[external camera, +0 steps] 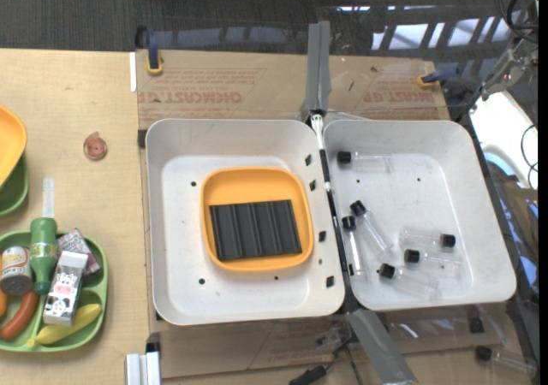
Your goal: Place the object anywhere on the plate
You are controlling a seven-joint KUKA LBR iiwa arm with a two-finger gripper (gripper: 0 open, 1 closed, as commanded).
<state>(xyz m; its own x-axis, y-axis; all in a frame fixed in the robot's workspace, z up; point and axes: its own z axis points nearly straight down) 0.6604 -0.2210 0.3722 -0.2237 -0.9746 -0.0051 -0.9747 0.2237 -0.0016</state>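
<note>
- Two shallow white plastic bins sit side by side on a brown cardboard-covered bench, touching along their inner edges: the left bin (171, 289) and the right bin (479, 204).
- In the middle of the left bin lies a square orange plastic plate with rounded corners (255, 181).
- On that plate rests a dark grey ribbed rectangular block (259, 230); it lies flat and fills most of the plate's floor.
- The right bin holds several clear plastic tubes with black caps, all lying on their sides.
- One such tube lies near the bin's far left corner (360, 160).
- One slants beside the left wall (368, 225).
- Others cluster toward the near right (425, 252).
- To the left, on a pale wooden table, a round green plastic plate (90, 328) carries toy food, among it a green bottle (43, 248) and a small white carton (64, 287).
- A small pink round object (95, 146) lies alone on the wood.
- The gripper's fingers cannot be judged from here.
</note>
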